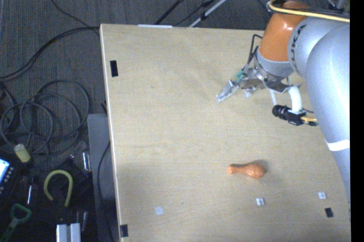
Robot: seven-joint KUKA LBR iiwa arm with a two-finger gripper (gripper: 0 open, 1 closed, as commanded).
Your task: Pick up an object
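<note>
nearest the camera an orange pear-shaped object (248, 169) lies on its side on the bare tan bench (165, 138), well apart from the gripper (226, 93) farther back, whose fingers look nearly closed on nothing, so no grasp has begun.

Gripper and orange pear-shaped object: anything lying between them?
Nothing. In the camera view, bare tan board separates the gripper from the orange pear-shaped object.

One orange pear-shaped object (248, 169), one bench (170, 121)
</note>
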